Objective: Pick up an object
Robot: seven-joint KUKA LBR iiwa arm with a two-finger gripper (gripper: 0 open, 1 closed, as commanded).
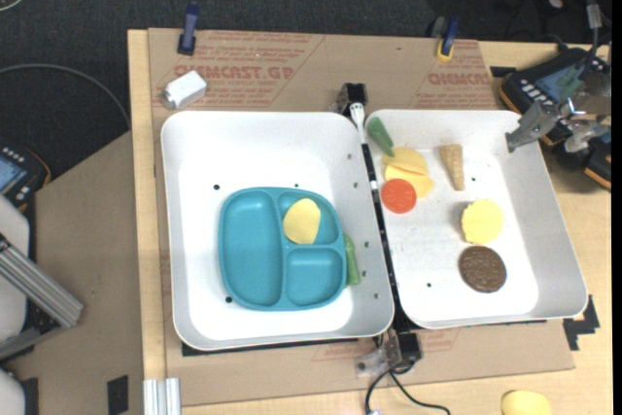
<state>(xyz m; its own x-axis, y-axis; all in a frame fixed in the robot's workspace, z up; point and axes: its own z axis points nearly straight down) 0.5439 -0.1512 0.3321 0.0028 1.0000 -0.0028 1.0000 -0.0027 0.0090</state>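
The right bin [544, 209] holds several small toy foods: a green piece [377, 135], a yellow wedge [410, 166], a red-orange disc [398, 196], a tan cone [452, 165], a yellow round piece [482, 221] and a brown cookie [483, 268]. In the left bin [194, 170] lies a teal divided plate [255, 253] with a yellow piece [302, 221] in its upper right compartment. A thin green piece [351, 259] lies against the plate's right edge. A grey part that looks like my gripper [532, 127] hangs over the right bin's far right corner, apart from all the foods.
A white block [185, 89] lies on the cardboard behind the left bin. Blue clamps [189, 26] [447, 38] hold the board's far edge. Dark equipment [549, 87] sits at the far right. A yellow object [525, 401] lies at the bottom right, off the bins.
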